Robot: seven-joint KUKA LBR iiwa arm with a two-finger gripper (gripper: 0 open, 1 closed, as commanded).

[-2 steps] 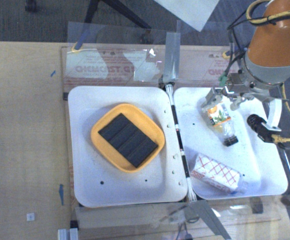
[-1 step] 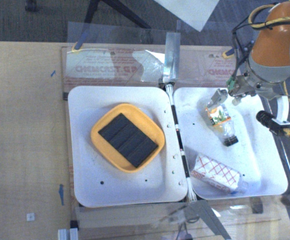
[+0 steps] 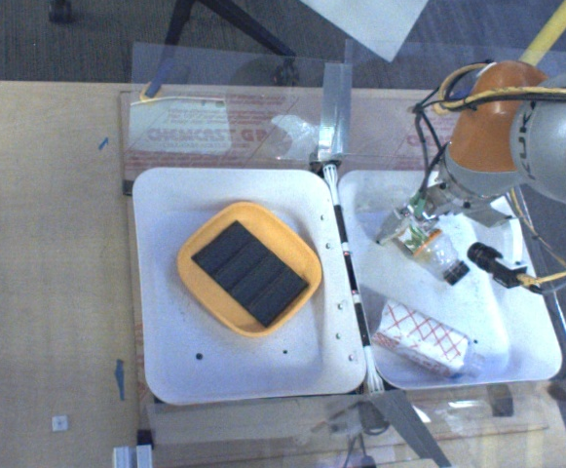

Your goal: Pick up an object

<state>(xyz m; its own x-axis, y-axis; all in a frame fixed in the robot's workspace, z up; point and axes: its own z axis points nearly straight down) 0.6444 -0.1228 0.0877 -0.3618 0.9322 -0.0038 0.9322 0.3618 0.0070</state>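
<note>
My gripper [image 3: 411, 224] hangs low in the upper part of the right bin [image 3: 531, 359], under the grey arm with the orange band. A small packet with green and orange-brown print [image 3: 422, 239] lies right at its tip, touching or nearly touching it; whether it is gripped is unclear. A crumpled clear wrapper [image 3: 441, 254] sits just beside that packet. A red-and-white checked packet [image 3: 424, 337] lies flat near the bin's front wall, well apart from the gripper.
In the left bin [image 3: 166, 359], a yellow-orange square dish [image 3: 197, 279] holds a black ribbed slab [image 3: 249, 271]. A metal divider [image 3: 351, 291] runs between the bins. A clear plastic sheet [image 3: 224, 130] lies behind them.
</note>
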